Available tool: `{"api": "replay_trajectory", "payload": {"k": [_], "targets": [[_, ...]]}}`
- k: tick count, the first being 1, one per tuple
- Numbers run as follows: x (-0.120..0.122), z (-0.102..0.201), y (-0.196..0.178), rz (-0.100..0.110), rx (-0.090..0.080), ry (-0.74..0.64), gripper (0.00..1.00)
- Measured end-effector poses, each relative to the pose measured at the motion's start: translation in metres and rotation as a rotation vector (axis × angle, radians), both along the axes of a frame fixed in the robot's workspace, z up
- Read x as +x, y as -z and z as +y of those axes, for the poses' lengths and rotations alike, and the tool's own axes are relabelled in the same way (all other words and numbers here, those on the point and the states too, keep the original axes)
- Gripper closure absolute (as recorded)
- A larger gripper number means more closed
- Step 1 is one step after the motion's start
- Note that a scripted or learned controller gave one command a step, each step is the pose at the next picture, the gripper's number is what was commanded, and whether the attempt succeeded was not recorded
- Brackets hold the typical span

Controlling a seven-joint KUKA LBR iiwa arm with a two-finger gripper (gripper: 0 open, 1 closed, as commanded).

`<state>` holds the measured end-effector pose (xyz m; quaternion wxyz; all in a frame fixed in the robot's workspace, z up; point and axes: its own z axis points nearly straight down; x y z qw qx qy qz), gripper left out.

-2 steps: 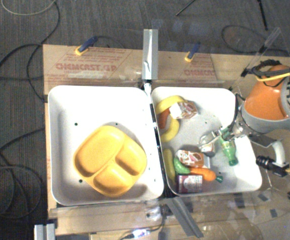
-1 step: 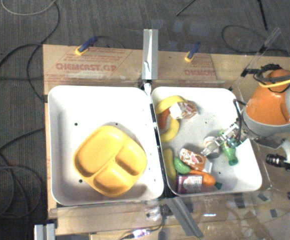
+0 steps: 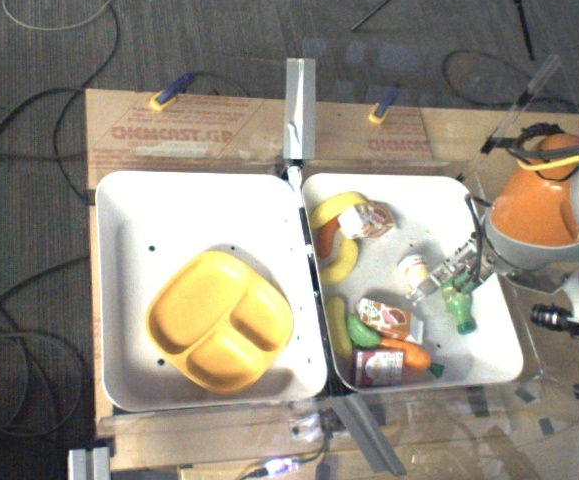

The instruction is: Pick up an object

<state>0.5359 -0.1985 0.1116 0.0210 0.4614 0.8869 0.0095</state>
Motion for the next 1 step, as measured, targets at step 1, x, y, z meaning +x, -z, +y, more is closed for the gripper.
{"api": "replay_trajectory", "payload": {"k": [1], "targets": [[0.0075,0.0496,-0.0916,0.047,0.002,-0.059,1.0]]}}
